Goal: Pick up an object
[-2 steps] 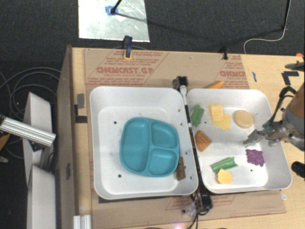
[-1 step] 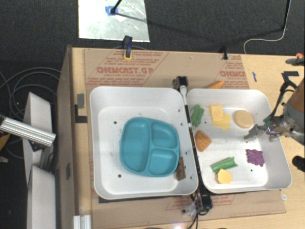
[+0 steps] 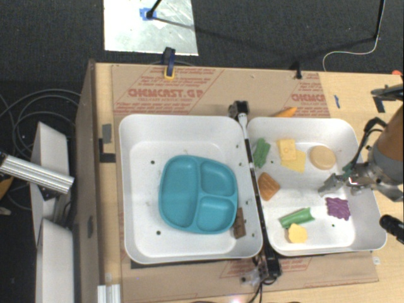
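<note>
Right bin point(image 3: 351, 130) crowded with small food pieces, bare floor between tan disc point(image 3: 322, 157) and purple piece point(image 3: 338, 207)

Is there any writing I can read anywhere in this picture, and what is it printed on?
"CHEMCAST GP", in red, on the brown board behind the left bin.
The same red print shows on the board behind the right bin, cut off and too blurred to read fully.
Smaller red lines around both are too small to read.
</note>
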Robot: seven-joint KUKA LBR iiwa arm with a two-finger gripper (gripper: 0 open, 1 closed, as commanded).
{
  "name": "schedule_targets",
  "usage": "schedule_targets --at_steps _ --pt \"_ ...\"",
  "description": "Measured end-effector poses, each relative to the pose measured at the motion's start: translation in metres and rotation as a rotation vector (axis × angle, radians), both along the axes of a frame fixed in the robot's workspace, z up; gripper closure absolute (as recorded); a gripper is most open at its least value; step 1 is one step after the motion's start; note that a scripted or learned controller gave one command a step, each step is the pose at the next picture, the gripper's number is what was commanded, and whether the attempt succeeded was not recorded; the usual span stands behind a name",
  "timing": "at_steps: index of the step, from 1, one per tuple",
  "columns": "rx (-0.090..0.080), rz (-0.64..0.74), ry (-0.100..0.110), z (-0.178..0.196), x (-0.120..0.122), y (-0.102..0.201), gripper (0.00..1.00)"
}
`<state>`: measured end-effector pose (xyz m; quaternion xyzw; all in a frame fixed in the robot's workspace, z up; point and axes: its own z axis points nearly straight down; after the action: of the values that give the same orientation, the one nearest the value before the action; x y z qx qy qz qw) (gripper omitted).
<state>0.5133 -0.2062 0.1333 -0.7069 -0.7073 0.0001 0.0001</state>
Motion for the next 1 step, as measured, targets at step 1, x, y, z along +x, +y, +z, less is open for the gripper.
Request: schedule_targets --at_steps 1 --pt "-0.003 0.004 -0.006 0.0609 0.0009 -0.0006 0.0"
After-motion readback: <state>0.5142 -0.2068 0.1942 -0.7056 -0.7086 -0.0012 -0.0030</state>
